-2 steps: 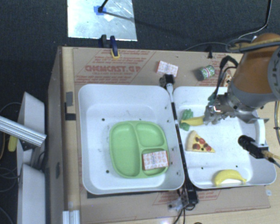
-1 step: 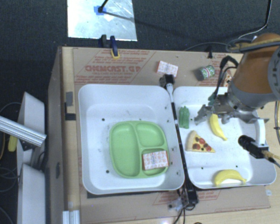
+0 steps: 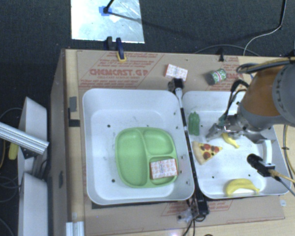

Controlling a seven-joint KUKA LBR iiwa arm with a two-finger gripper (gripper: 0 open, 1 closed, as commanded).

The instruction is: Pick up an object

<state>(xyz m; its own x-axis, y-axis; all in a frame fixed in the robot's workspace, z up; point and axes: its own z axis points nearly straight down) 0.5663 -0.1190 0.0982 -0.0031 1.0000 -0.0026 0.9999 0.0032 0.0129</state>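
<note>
We see the gripper (image 3: pixel 222 130) low in the right bin (image 3: pixel 206 188), over a small banana (image 3: pixel 230 140); whether it pinches it we cannot tell. A pizza slice (image 3: pixel 205 151) lies just beside, another banana (image 3: pixel 241 186) nearer the front.

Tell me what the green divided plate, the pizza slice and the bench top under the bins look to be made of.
Green divided plate: likely moulded plastic, smooth, uniform colour, soft sheen. Pizza slice: seems a toy, probably plastic or rubber, flat painted toppings. Bench top: looks like brown paper-faced sheet, matte, printed with red lettering.
</note>
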